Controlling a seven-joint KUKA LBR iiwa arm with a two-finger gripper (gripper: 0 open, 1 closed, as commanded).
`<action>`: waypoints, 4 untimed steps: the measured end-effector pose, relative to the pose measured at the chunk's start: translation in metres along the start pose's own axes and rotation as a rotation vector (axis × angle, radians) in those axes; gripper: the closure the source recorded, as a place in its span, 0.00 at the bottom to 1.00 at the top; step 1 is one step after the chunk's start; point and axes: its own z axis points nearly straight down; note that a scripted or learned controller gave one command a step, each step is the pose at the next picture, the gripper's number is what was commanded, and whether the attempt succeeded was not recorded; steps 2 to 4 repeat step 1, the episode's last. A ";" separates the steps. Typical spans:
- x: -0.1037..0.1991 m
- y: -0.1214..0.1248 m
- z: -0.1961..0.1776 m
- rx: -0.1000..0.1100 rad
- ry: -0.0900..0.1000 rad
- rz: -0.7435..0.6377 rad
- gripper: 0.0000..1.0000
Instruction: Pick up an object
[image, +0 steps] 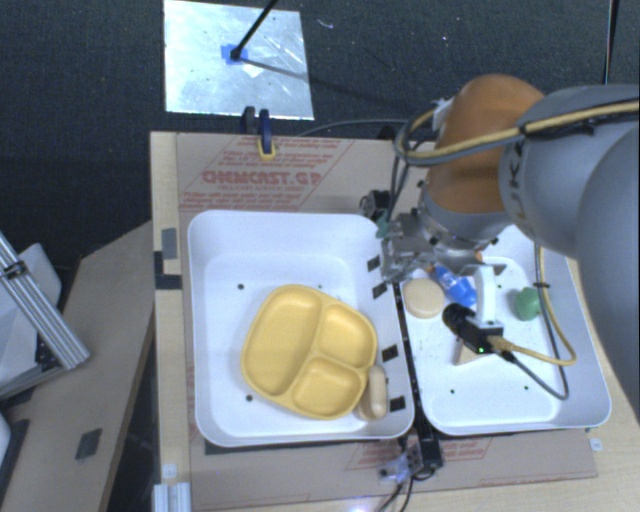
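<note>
Pincer (440, 268) above blue object (458, 288), long axis running diagonally

Grey arm with orange band (500, 150) cut off by right and top picture edges. Two-finger gripper (432, 265) largely hidden beneath wrist; finger state impossible to tell. Blue object (460, 290) partly covered by gripper, shape unclear. Right white bin (560, 400): upper rim hidden behind arm. Aluminium frame (40, 310) cut off at left edge.
</note>
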 end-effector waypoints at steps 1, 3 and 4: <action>0.053 -0.002 -0.011 -0.002 0.000 0.000 1.00; 0.053 -0.002 -0.011 -0.002 0.000 0.000 1.00; 0.053 -0.002 -0.011 -0.002 0.000 0.000 1.00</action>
